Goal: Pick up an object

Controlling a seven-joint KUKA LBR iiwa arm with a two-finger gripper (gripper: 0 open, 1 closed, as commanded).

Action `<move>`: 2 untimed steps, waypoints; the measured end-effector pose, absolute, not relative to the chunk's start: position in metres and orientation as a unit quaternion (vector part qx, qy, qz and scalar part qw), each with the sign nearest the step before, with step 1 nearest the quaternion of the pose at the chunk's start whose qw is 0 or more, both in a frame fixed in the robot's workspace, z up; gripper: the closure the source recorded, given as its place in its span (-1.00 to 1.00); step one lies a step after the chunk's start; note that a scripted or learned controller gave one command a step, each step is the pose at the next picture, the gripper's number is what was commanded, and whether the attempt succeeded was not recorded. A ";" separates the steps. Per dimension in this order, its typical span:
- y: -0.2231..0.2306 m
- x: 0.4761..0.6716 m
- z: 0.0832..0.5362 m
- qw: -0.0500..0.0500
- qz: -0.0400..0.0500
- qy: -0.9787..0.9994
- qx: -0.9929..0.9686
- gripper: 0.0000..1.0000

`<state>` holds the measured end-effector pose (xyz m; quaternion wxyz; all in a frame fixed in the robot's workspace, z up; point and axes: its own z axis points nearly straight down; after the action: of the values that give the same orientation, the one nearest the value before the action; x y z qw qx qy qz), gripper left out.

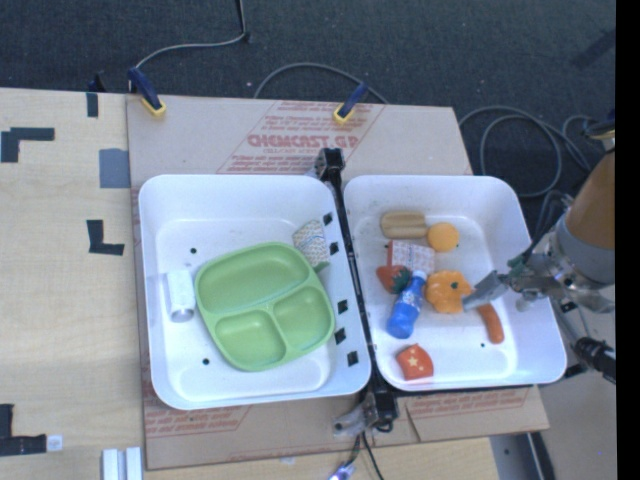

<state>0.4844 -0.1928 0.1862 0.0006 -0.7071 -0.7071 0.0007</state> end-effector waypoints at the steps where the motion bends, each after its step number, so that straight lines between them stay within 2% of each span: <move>1: -0.151 0.530 0.087 -0.002 -0.001 -0.708 -0.707 -1.00; 2: -0.143 0.579 0.087 -0.002 -0.001 -0.708 -0.707 -1.00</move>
<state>0.5791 -0.1434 0.0867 -0.0025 -0.7066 -0.7076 -0.0008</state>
